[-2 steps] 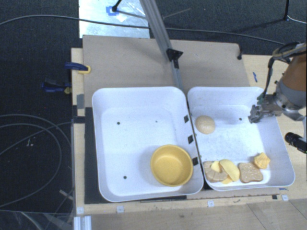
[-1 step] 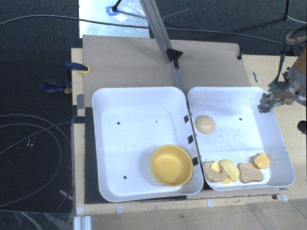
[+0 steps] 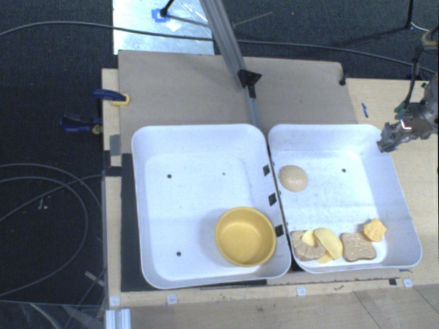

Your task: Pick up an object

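Two shallow white plastic bins with rounded corners sit side by side on a flat tan board. The left bin (image 3: 199, 204) has a faintly speckled floor, and at its five o'clock corner rests a round yellow bowl (image 3: 245, 236), smooth and glossy, open side up. The right bin (image 3: 343, 197) carries small food-shaped pieces: a pale, domed bun (image 3: 293, 178) lies at its nine o'clock edge, while along its six o'clock wall cluster a curved yellow banana (image 3: 328, 242), a flat brown toast slice (image 3: 358, 247) with a speckled face, and a lumpy yellow-orange chunk (image 3: 374, 229). The gripper (image 3: 393, 137), dark grey and metallic, hangs over the right bin's two o'clock rim, apart from every piece; its shape there is too small and blurred to make out.
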